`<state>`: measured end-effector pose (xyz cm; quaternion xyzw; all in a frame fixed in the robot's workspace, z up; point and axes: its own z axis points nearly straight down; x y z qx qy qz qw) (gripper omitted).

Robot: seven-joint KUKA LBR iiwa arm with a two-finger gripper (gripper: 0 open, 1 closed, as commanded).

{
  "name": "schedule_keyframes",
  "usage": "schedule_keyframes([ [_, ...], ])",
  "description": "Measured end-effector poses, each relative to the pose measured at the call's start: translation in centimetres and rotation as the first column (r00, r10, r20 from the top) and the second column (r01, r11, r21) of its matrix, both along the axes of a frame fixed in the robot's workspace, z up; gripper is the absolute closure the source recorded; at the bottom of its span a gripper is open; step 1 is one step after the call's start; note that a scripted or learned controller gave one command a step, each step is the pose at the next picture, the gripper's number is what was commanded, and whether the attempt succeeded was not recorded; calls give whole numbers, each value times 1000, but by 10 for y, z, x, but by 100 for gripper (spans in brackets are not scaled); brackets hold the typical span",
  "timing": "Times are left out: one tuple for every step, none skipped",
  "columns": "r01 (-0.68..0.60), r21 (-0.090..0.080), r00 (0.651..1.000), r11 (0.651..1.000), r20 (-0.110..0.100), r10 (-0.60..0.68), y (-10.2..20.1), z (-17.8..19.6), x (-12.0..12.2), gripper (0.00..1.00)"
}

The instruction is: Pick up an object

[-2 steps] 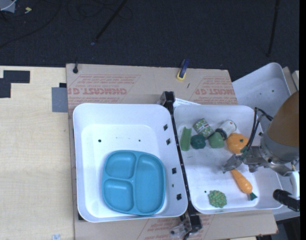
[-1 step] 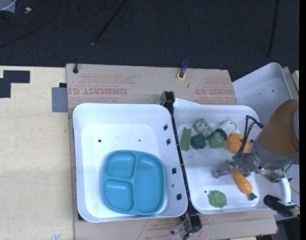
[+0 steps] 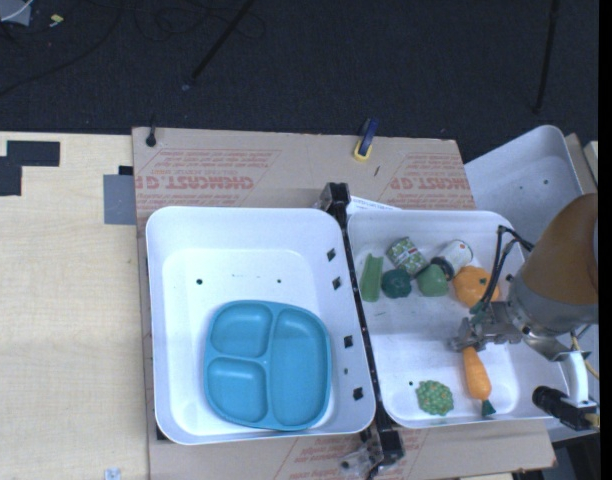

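The hand (image 3: 473, 340) sits low in the right bin (image 3: 406, 413), at about 3 o'clock of it, just above the top end of the carrot (image 3: 476, 373); whether it is spread or pinched I cannot tell, since the wrist hides it. The likeliest fault is a miss: the carrot lies slanted with its fat end under the hand, and a grip there could squeeze it out sideways toward the bin's 5 o'clock wall. The orange (image 3: 470, 286) lies just beside at 12 o'clock of the hand and could be knocked or caught instead. The carrot looks small, orange, smooth and tapered, with a green tip at its lower end, lying flat on the bin floor near the green lump (image 3: 434, 397).
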<state>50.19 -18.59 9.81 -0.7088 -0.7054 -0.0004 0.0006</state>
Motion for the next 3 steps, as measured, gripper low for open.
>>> schedule_keyframes([
  [-5, -2, 1000, 1000, 2, 5, -7, 61, 3, 100],
  [-5, -2, 1000, 1000, 2, 5, -5, 104, 7, 100],
  [-6, -2, 1000, 1000, 1, 6, -6, 131, 7, 100],
])
